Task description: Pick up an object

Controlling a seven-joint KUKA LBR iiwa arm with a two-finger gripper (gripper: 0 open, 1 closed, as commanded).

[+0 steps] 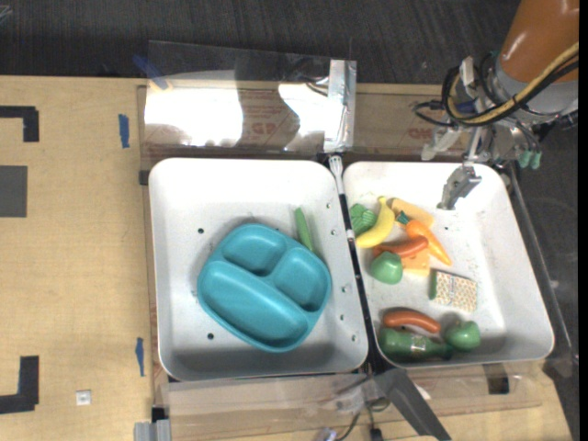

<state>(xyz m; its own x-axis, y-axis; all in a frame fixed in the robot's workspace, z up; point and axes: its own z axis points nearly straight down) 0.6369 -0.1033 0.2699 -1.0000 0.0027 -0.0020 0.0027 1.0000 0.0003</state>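
The gripper (457,189) hangs over the top of the right bin (528,274); I cannot tell its state. The toy carrot (428,238) lies just below and left of it, pointing slantwise down-right.

Two bins sit side by side on the counter (64,274). The left bin (175,200) holds a divided tray (265,286), with a bean pod (304,229) just behind it (near the shared wall). In the right bin (514,274), a banana (375,228) lies behind a pepper (387,266); a sausage (412,320) and bottle (418,343) lie at the front.
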